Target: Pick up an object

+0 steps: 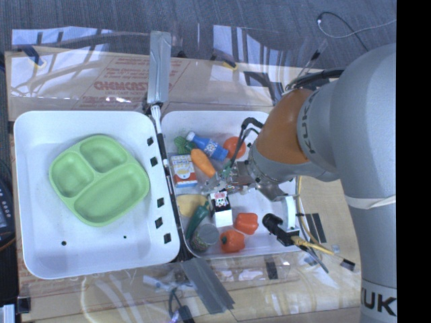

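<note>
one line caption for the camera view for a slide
KUKA arm's gripper reaches into the right bin of small toys; green divided plate sits in the left bin.

big grey arm (pixel 367 133), smooth rounded casing, glossy with pale highlights. orange band (pixel 286 130) above the wrist, also rounded and shiny. white "ku" lettering low on the grey housing (rest cut off by the frame edge). thin black cable loops near the wrist, by the orange section. wrist hardware below is metallic grey, small parts hard to make out.
</note>
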Motion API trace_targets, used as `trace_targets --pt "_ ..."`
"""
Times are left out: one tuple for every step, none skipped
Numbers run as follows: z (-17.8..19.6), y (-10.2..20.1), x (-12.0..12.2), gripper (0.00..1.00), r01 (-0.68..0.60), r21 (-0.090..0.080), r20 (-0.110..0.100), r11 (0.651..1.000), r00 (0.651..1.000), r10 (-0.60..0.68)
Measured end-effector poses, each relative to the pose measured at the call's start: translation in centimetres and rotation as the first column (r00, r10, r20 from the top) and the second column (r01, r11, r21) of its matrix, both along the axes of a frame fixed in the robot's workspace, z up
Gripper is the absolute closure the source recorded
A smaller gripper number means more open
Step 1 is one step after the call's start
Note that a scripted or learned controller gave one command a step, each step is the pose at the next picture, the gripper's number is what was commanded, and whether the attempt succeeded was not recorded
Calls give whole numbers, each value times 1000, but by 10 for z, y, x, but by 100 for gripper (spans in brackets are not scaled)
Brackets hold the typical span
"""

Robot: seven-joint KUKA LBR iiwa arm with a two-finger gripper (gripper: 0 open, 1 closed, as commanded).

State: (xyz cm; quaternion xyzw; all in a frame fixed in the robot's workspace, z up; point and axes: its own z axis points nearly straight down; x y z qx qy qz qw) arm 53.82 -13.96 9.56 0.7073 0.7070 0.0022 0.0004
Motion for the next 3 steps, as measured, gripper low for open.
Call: trace_targets --pt "-4 38 -47 0 54 -2 -6 999 998 -55" --pt "5 37 -47 100 50 -2 -7 999 999 -50" --pt "160 72 -24 100 309 -2 -6 951 951 -309"
